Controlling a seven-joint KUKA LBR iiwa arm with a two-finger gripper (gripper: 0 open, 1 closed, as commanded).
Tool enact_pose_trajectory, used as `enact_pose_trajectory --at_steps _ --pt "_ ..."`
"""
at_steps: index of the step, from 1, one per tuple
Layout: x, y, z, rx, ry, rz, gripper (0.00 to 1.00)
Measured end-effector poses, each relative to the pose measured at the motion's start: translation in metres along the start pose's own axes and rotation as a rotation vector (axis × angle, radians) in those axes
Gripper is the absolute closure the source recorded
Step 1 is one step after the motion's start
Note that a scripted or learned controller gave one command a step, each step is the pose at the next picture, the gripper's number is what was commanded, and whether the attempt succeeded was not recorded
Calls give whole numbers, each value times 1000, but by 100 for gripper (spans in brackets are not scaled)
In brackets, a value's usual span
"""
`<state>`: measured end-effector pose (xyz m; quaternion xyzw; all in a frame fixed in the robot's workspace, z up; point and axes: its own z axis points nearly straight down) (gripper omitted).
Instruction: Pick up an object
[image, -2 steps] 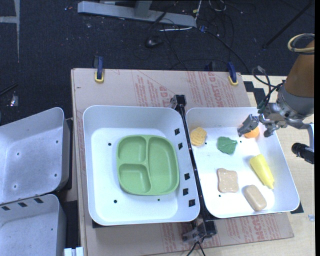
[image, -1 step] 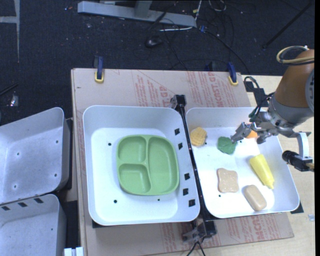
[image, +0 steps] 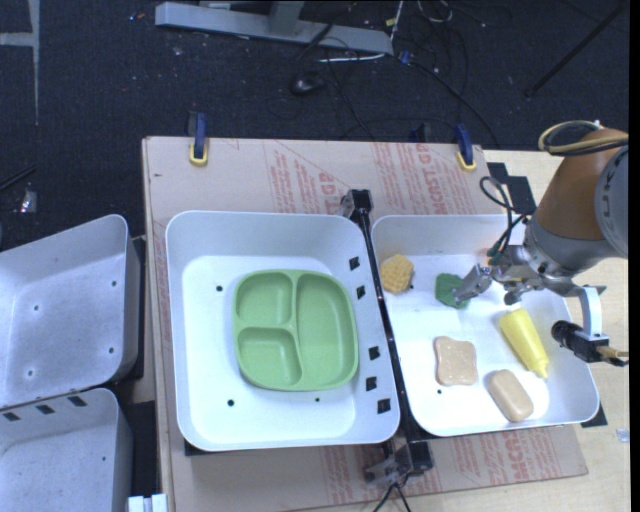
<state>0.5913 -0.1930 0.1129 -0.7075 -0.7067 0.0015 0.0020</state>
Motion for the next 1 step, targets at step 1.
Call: enact_pose_trajectory --at_steps 1 --pt "1 0 22 -2 0 -1 0"
